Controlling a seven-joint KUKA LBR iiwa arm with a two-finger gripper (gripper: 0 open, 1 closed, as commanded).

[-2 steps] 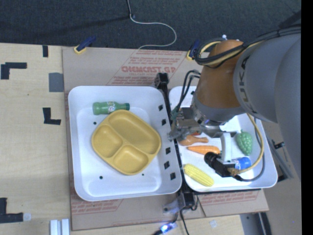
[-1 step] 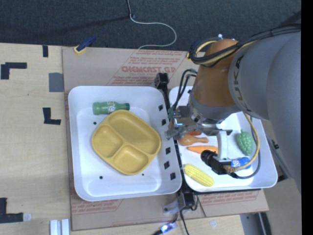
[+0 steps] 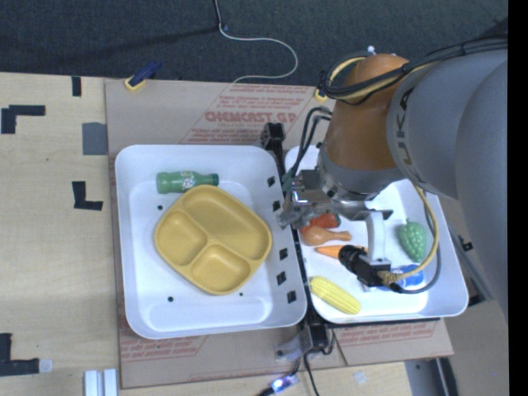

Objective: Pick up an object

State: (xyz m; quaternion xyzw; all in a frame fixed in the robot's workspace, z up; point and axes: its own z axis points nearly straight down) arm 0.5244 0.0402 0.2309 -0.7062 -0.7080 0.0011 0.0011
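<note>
My gripper (image 3: 318, 214) hangs low over the left part of the right bin (image 3: 441, 299), under the orange band of the arm. Right below it lie a tan chicken drumstick (image 3: 324, 236) and a small orange-red piece (image 3: 325, 220). An orange carrot (image 3: 328, 252) rests just in front of the drumstick. A yellow corn cob (image 3: 333, 294) lies at the bin's front left, and a green bumpy fruit (image 3: 413, 239) at its right. The wrist hides how the gripper stands over these toys.
The left bin (image 3: 136, 229) holds a yellow divided plate (image 3: 212, 238) and a green bottle (image 3: 186, 181) lying on its side at the back. A blue item (image 3: 410, 279) peeks out near a black fitting in the right bin. Cables trail across the cardboard behind.
</note>
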